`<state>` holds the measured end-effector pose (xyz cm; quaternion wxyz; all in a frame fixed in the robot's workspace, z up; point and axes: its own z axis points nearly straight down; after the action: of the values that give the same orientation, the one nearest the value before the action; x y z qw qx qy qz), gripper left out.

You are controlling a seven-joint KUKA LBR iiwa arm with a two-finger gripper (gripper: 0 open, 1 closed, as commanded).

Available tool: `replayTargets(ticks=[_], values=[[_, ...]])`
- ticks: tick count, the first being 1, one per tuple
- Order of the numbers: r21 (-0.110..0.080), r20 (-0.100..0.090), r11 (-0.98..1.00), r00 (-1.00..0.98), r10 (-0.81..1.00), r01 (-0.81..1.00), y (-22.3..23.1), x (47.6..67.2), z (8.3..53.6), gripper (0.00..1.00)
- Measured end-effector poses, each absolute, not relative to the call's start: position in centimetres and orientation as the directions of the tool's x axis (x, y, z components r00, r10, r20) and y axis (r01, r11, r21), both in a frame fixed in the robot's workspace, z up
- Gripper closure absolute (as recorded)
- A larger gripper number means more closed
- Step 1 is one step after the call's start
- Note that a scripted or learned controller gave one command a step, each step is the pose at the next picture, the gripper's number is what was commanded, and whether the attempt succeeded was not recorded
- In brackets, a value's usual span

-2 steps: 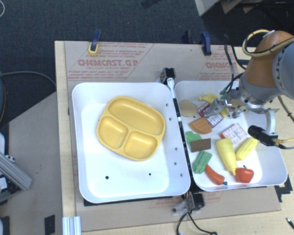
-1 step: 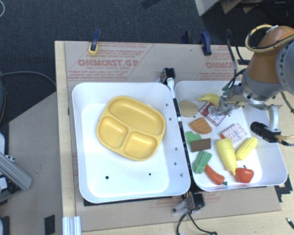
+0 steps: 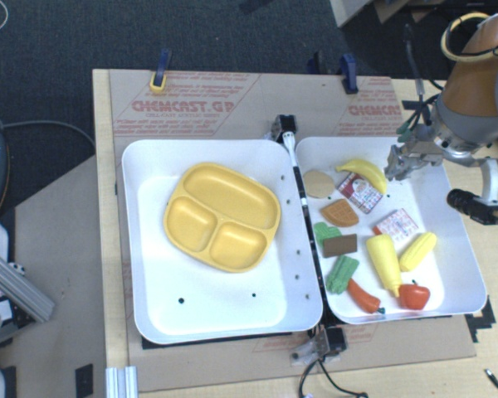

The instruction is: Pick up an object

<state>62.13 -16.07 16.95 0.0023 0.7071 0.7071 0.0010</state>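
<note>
Tool point(image 3: 396, 170) over right bin, fingers' state: cannot tell.

Desk point(image 3: 108, 222) carries two white bins: the left bin point(image 3: 141, 247) with a yellow divided plate point(image 3: 222, 215); the right bin point(image 3: 465, 255) with toy food. Arm point(image 3: 473, 81) reaches in from the right, wrist bent down toward the bin's far edge. Nearest object: banana point(image 3: 363, 172), just left of the tool, long axis running left-right with a slight downward tilt. Smaller items lie nearer the camera: yellow bottle point(image 3: 384, 262), corn point(image 3: 418, 249), red pepper point(image 3: 413, 295).

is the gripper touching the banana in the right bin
Cannot tell. In the camera view the gripper sits just right of the banana, its tip close to the banana's end, but the slanted angle shows neither a clear gap nor plain contact.
</note>
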Motion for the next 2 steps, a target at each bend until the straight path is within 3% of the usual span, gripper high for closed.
replayTargets(ticks=[1,2], values=[[0.008,-0.003,0.001,-0.001,1.000,1.000,-16.1,62.3,22.4,1.00],[0.000,0.002,0.006,-0.006,1.000,1.000,-10.1,62.1,23.4,1.00]])
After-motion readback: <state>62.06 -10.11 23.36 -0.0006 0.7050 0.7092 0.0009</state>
